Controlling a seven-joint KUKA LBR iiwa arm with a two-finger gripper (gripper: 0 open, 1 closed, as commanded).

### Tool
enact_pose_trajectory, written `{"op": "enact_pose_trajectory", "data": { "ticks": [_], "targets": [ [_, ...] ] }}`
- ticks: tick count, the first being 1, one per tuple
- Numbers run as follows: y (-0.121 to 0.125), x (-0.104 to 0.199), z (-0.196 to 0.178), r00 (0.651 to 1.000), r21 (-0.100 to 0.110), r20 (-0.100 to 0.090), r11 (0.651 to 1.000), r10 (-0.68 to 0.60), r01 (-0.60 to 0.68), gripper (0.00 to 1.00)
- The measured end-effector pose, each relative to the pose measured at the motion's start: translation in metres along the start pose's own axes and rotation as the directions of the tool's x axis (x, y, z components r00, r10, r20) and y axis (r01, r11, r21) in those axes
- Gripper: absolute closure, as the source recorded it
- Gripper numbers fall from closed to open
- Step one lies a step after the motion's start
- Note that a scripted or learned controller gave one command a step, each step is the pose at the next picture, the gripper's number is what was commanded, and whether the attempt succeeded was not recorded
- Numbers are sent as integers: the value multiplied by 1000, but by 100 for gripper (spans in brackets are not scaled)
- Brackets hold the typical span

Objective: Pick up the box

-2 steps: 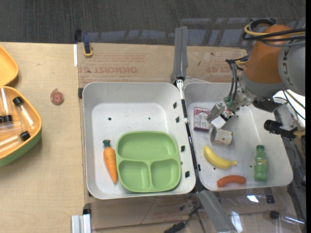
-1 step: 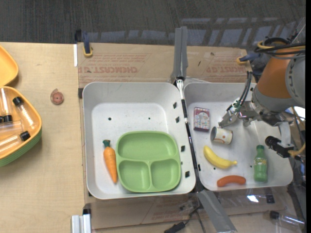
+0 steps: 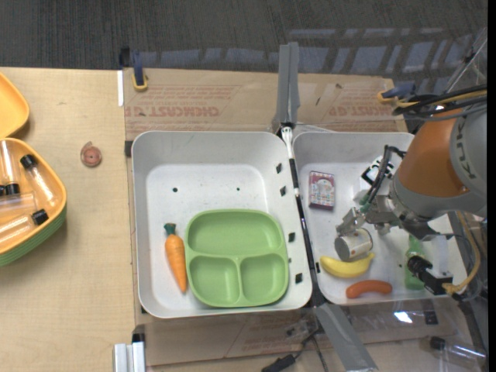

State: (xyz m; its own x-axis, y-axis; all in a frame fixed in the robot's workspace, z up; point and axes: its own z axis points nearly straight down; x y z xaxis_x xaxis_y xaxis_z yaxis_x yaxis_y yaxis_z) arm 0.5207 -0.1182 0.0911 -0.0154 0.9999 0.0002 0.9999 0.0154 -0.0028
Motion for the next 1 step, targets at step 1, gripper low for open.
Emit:
{"op": "enact_pose_trajectory", "data": {
  "ticks": [1],
  "targets": [
    [-1,-1,-9,1000,1,0,1000,4,-4,100]
  ]
}}
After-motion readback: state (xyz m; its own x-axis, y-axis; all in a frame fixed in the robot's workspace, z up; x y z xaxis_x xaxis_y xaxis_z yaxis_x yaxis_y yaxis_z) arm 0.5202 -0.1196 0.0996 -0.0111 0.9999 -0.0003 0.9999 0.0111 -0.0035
